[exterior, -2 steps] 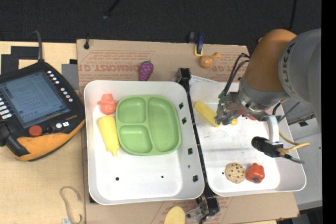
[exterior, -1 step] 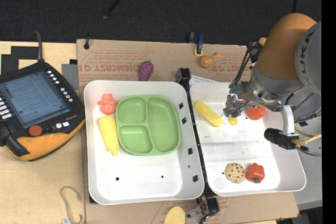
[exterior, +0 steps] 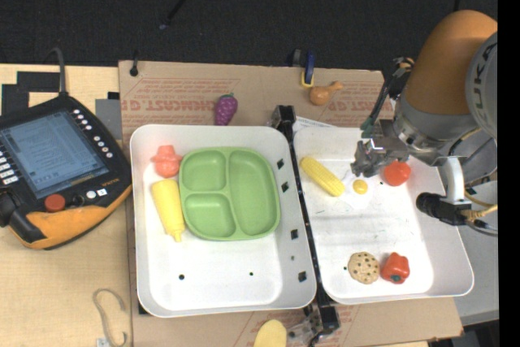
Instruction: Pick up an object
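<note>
The pincer (exterior: 367, 161), its state impossible to tell here, hovers low in the right bin (exterior: 455, 264), approaching for a pick: tomato (exterior: 396, 173) just beside it, so next it must drop and close.

The end effector (exterior: 370, 158) hangs over the right bin (exterior: 439, 256), near a red tomato (exterior: 396, 173), a yellow corn cob (exterior: 322, 175) and a small yellow ball (exterior: 360, 187).
</note>
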`<control>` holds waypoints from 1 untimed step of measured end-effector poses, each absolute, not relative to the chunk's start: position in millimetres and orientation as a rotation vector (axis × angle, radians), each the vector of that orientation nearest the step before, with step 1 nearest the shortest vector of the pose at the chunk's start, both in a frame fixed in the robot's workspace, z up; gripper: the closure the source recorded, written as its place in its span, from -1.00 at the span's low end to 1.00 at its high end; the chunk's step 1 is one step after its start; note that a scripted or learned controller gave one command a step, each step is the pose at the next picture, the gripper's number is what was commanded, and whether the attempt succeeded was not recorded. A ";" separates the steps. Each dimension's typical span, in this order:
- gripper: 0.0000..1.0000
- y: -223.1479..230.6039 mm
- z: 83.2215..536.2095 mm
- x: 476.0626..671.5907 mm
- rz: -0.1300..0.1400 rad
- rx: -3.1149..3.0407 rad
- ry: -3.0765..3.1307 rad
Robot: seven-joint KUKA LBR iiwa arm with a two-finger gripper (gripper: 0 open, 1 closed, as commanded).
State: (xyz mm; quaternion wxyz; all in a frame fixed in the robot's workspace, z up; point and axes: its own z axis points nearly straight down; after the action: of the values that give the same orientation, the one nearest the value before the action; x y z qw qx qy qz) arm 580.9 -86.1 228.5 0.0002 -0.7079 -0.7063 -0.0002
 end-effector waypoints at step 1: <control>1.00 -37.6 218.6 584.9 0.002 -2.215 -2.221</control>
State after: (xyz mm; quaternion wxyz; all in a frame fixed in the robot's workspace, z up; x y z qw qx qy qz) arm 584.9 -37.6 218.6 0.0023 -0.7062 -0.7080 0.0005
